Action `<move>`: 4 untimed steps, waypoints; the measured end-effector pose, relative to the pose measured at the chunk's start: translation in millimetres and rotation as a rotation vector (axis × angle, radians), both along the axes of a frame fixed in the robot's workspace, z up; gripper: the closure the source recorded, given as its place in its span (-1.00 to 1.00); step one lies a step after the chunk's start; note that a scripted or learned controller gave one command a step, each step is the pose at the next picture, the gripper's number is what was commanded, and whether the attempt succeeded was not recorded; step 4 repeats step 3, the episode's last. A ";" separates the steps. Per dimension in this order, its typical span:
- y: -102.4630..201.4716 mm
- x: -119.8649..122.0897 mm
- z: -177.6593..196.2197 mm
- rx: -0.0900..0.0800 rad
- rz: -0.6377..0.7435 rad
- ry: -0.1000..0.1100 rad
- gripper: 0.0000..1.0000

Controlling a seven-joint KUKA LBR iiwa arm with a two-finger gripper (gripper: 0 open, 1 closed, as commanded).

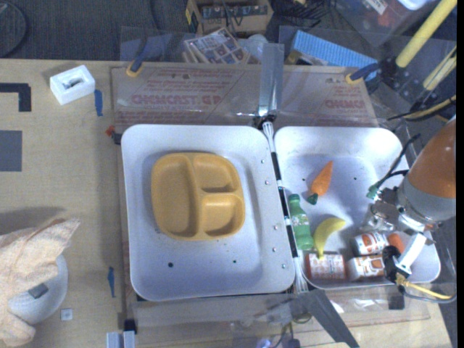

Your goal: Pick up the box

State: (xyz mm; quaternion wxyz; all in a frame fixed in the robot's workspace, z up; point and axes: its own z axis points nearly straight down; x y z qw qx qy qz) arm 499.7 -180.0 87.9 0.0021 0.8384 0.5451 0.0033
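A long red and white box (335, 266) lies flat along the front wall of the right bin (348, 147). A small red and white can (370, 243) rests just behind the box's right half. My gripper (386, 222) hangs low over the right side of this bin, beside the can and slightly behind the box's right end. The grey wrist with its orange band (437, 172) covers the bin's right wall. Nothing shows between the gripper and the box.
In the right bin a toy carrot (322, 179), a green bottle (299, 220) by the left wall and a yellow banana (326, 232) lie left of the gripper. The left bin (138, 194) holds a yellow divided tray (196, 194).
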 end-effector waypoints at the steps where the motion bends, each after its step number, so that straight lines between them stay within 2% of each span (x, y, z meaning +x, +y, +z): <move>1: -31.8 33.4 -0.2 -0.006 0.222 -0.002 1.00; 2: -35.9 8.7 0.0 -0.003 0.270 -0.001 1.00; 3: -28.4 11.1 0.5 0.009 0.281 -0.002 -1.00; 4: -28.4 11.1 0.5 0.009 0.281 -0.002 -1.00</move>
